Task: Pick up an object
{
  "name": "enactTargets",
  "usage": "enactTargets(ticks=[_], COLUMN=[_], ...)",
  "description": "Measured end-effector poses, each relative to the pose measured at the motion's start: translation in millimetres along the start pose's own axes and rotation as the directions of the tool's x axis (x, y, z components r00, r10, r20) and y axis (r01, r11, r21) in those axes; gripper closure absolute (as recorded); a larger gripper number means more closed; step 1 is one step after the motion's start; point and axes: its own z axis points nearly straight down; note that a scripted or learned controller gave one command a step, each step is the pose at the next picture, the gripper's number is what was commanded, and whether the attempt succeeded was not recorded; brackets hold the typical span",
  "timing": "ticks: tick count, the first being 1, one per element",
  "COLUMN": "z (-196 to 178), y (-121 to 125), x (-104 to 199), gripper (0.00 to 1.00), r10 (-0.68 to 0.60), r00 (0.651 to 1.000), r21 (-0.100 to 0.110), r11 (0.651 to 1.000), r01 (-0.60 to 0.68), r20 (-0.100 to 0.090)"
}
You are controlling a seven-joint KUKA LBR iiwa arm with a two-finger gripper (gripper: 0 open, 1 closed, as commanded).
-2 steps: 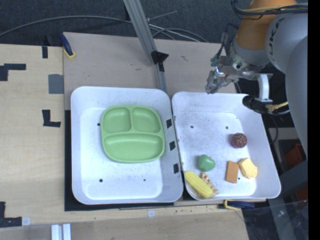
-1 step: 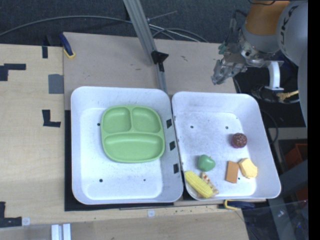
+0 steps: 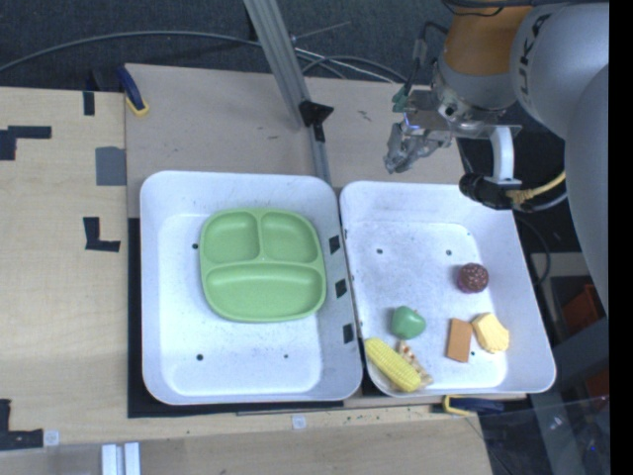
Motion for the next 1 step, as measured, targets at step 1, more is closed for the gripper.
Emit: enactTargets(ticks=[1], z=[8.6], y=[-12.1], x=[58.7], gripper=[1.00], r10=[0.000], r00=[1.000], r21=[0.001], r11=[1.000], r01=[0.000], r20=[0.000])
